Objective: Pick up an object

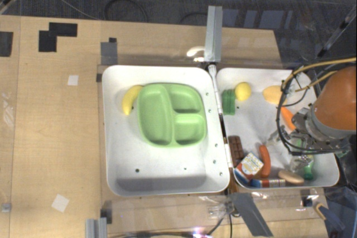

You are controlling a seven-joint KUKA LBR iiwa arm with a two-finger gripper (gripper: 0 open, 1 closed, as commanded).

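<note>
Starting nearest you, the right bin (333,178) holds a tan roll (291,177), small box (250,164), sausage (264,159), chocolate bar (236,147) and carrot (286,117). Gripper (303,163) sits low there; you cannot tell its jaw state. Farther: lemon (242,91), green cup (228,101). Left bin (120,173): green tray (170,113), banana (130,99).

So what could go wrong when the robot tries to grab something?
The toys in the right bin are crowded near the tool, so it might nudge the sausage or the bread stick instead of gripping one. The dangling cables could also snag on something.
</note>
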